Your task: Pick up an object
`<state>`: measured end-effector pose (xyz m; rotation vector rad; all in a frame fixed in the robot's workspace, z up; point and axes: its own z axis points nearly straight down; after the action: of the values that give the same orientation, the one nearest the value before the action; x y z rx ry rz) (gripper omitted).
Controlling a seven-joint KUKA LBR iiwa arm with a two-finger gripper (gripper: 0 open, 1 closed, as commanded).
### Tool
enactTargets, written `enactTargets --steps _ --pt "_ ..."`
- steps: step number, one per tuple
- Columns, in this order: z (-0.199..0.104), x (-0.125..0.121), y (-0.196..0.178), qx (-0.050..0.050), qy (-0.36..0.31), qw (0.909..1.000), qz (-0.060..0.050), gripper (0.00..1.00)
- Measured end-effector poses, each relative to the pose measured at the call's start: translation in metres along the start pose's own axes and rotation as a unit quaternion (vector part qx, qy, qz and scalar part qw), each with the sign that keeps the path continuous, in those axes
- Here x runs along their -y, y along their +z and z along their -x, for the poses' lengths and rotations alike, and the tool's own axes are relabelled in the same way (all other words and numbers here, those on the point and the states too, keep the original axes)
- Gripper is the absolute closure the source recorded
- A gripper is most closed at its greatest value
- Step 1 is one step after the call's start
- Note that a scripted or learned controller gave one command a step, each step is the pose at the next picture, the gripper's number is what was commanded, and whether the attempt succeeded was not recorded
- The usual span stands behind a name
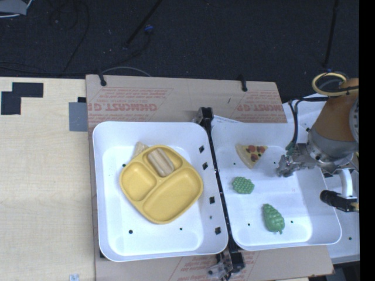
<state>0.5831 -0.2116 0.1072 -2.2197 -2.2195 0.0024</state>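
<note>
Gripper (pixel 285 167) sits low over the right bin (pixel 316 230), at three o'clock from the pizza slice (pixel 251 154); finger state cannot be told, nothing seen between them. Approach step judged in hand. Next move requires shifting toward nine o'clock onto the slice, or seven o'clock toward the green knobbly toy (pixel 242 185).

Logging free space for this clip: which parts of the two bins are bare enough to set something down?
Right bin: bare floor between green round piece and gripper, also along the front wall beside green cone piece. Crowded near pizza slice. Left bin: yellow tray fills the middle; front corners bare.
</note>
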Motion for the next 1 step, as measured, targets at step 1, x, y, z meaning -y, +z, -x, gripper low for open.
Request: enactTargets --steps 1 --pt "0.0001 -0.0021 -0.0636 0.001 -0.001 1.0000 0.004 1.00"
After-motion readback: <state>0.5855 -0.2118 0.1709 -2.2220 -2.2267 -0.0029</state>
